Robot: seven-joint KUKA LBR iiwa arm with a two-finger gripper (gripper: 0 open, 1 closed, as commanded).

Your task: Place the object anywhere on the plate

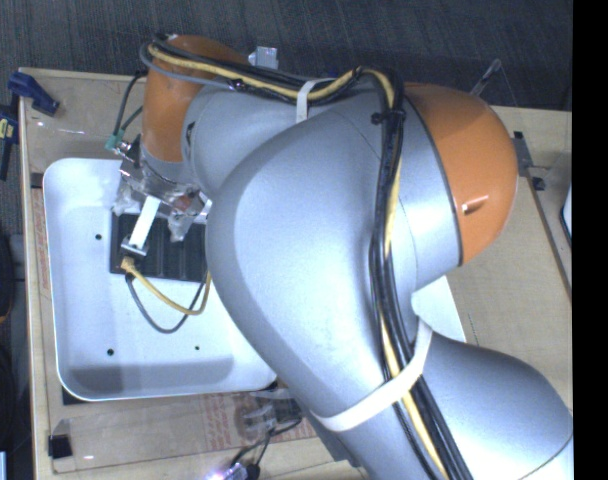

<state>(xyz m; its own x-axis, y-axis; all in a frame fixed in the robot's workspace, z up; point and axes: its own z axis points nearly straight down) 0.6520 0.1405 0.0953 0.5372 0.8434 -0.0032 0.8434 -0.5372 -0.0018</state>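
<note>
- Low over the left bin, the claw hangs from the orange wrist band, pointing down into the bin.
- Whether it is open, closed or gripping anything cannot be told; the arm hides too much of it.
- Directly beneath it lies a dark flat slab, possibly the plate, though that is a guess.
- No loose object can be made out; if one is there, it may sit under the claw or behind the arm.
- So which way the object lies from the claw, and how its long axis runs, cannot be judged.
- A yellow-and-black cable loops from the claw area across the bin floor, touching or just above it.
- Further out, the big grey arm covers the bench's right half.
</note>
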